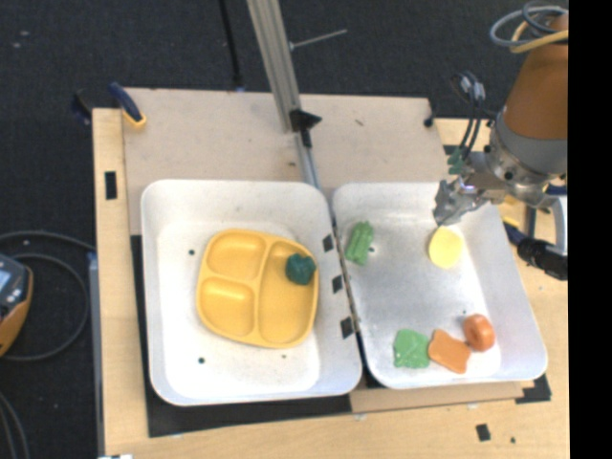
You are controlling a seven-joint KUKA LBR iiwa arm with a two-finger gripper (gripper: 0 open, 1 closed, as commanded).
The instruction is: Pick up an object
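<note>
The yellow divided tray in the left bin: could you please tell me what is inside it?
A dark green object sits in the yellow divided tray, at its upper right compartment. The other compartments show bare yellow. Whatever is under the green object is covered.

Two shallow white bins (163, 256) (516, 285). One yellow compartment tray (239, 290). Three green items (300, 269) (360, 242) (411, 349). Two orange items (448, 350) (478, 332). One yellow round item (445, 249).

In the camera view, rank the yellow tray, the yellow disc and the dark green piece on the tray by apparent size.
1. Yellow tray, by far the largest.
2. Yellow disc.
3. Dark green piece, only slightly smaller than the disc, so that order is unsure.
</note>
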